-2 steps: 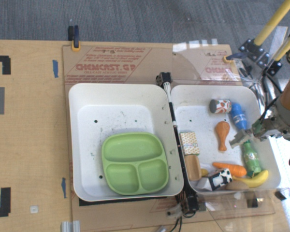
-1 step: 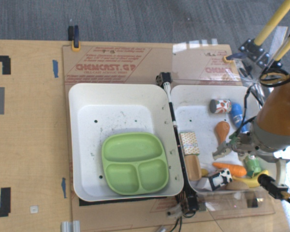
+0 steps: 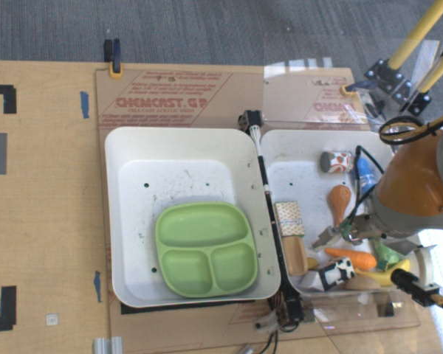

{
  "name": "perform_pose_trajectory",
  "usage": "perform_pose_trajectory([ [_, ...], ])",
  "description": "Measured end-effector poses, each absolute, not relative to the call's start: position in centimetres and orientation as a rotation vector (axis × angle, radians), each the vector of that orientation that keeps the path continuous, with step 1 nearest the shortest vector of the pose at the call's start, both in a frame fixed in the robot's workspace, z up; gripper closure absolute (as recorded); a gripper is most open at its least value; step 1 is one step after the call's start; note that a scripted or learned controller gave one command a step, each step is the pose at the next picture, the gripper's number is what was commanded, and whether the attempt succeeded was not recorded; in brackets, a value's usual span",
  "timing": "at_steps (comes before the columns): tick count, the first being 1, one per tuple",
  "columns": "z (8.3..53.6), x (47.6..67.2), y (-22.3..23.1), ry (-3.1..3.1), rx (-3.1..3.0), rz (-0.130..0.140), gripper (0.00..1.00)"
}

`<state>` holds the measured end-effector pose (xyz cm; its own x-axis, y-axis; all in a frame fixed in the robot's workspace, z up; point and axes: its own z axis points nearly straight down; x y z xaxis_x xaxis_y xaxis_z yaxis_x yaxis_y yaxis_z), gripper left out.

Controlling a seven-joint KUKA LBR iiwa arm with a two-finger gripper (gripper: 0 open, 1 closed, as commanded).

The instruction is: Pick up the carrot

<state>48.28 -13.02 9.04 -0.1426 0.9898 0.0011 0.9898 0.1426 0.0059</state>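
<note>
- Bench (image 3: pixel 44 220) — tan board surface, with black tape marks near its left edge.
- Cardboard sheet (image 3: pixel 170 98) with red print lies flat on the bench, under the bins.
- Left white bin (image 3: pixel 122 198) and right white bin (image 3: pixel 299 153) sit side by side on the cardboard — walls touching.
- Blue tape strip (image 3: pixel 84 104) sits just left of the cardboard.

The arm (image 3: pixel 417 179) hides the right bin's (image 3: pixel 303 150) right side. The tool's (image 3: pixel 347 231) fingers are too small to tell. The frame's right edge cuts the arm.
</note>
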Motion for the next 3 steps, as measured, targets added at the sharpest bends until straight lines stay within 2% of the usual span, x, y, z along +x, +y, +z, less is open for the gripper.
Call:
perform_pose_trajectory([
  [1,10.1,48.6,-13.2,2.354,2.045,0.013,1.0],
  [2,10.0,48.6,-13.2,2.356,2.046,0.012,0.0],
  [3,8.9,48.5,-17.1,2.066,2.369,0.022,0.0],
])
